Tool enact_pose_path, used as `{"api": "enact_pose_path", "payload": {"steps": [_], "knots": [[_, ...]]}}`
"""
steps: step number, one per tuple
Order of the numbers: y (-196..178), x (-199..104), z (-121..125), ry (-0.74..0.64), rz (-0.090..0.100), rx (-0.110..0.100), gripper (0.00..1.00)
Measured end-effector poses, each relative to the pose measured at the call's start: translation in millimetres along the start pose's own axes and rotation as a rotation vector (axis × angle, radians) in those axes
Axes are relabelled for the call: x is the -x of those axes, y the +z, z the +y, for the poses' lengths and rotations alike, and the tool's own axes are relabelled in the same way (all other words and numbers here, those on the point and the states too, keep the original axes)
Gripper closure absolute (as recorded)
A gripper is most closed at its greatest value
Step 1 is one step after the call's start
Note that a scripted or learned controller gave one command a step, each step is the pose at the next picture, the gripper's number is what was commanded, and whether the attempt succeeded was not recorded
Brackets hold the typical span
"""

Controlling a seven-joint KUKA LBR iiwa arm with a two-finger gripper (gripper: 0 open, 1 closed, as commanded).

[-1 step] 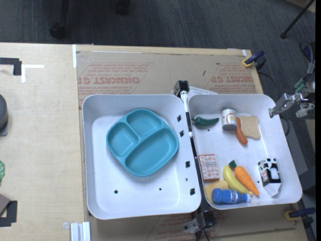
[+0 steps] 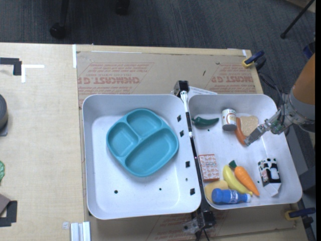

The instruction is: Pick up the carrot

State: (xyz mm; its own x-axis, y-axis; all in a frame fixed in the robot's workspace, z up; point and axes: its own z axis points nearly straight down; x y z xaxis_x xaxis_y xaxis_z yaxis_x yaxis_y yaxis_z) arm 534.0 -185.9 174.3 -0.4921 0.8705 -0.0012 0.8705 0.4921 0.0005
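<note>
- So we're looking at the approach stage as far as we can judge: the carrot (image 2: 246,179) is lying flat on the floor of the right bin (image 2: 283,118), in its lower part, nothing gripping it.
- It's tilted, leafy green end up and to the left, pointed tip down and to the right. A banana (image 2: 230,179) sits right against its left side, and a blue bottle (image 2: 229,197) lies just below the pair. A black-and-white carton (image 2: 270,171) is close by on the right.
- The gripper (image 2: 255,134) reaches in from the right and sits over the upper part of that same bin, right by a slice of bread (image 2: 247,125) and near a small can (image 2: 229,119). That's well apart from the carrot.
- Jaws: honestly we cannot tell how far open they are, the finger end is too small and blurry here. Nothing visible held in it.
- The left bin (image 2: 95,185) just has a blue divided plate (image 2: 143,142) in it, not relevant for the pick.
- Next move, in our opinion: travel down the bin toward the carrot, line up across its slanted body, and come in on the side away from the banana, or it may well grab both or shove the carrot into the bottle.
</note>
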Motion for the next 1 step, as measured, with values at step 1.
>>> {"api": "enact_pose_path", "payload": {"steps": [1], "knots": [[82.9,-51.4,-34.8,-0.207,0.001,0.0,0.0]]}}
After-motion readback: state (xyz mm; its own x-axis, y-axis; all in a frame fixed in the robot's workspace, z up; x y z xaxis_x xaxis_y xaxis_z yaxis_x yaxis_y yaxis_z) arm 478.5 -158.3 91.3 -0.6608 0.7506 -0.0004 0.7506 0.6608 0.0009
